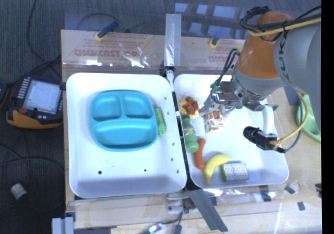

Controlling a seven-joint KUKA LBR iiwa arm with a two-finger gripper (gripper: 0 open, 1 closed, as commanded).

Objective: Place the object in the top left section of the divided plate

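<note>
- Orange band of the arm (263, 45) sits highest, towards the camera, as the arm reaches in from the right over the right bin (276, 167).
- Below it, the gripper (213, 108) hangs over the upper left part of that bin. From this angle it cannot be told how wide it stands or whether it grips anything.
- A small red-and-white object (214, 120) lies at the gripper's tip, on the floor of the right bin; whether the two touch is unclear.
- Just left of it lie a round yellow-and-red toy food (189, 106), a green bottle (187, 128) and an orange carrot (200, 156) along the bin's left wall.
- Nearer the front edge, a banana (214, 164) lies against a green-and-grey can (235, 172).
- The blue divided plate (124, 120) rests in the left bin (120, 175), its top left section (106, 105) bare.
- A green vegetable (160, 121) touches the plate's right rim.
</note>
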